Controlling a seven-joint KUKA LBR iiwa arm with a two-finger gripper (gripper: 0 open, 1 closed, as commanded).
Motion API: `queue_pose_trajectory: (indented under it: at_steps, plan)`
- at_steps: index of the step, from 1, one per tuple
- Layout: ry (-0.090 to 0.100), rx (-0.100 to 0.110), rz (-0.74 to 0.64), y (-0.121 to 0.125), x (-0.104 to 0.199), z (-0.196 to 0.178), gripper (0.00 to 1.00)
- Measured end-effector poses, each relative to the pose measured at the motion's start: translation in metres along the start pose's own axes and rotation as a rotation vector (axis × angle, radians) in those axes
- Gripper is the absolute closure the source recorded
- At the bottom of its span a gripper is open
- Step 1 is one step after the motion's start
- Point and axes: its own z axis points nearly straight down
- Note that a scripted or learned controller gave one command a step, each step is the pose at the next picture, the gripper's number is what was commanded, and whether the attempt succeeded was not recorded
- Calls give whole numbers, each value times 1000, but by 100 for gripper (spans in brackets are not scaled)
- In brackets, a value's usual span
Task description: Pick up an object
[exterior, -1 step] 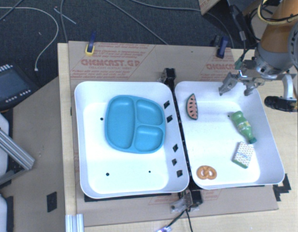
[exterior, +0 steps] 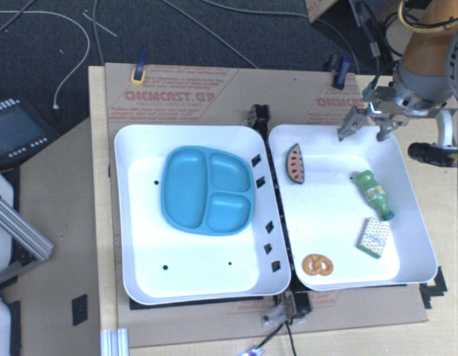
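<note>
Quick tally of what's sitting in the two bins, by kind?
Blue divided plate, left bin: 1
Watermelon slice, right bin: 1
Green bottle, right bin: 1
Small box, right bin: 1
Pretzel, right bin: 1
Total: 5

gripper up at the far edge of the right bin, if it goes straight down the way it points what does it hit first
Most likely the bare white floor of the right bin near its far rim. The gripper points downward there with jaws spread. The watermelon slice and green bottle lie apart from that line, though depth is hard to judge.
</note>
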Motion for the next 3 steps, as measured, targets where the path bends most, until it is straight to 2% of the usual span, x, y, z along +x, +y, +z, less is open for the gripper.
queue_pose_trajectory:
  at_steps: [1,2,3]
  plan:
    - [2,6,-1,-6,6,61,0]
    - [1,3,-1,-6,6,105,0]
    - [-1,-2,-2,-4,6,91,100]
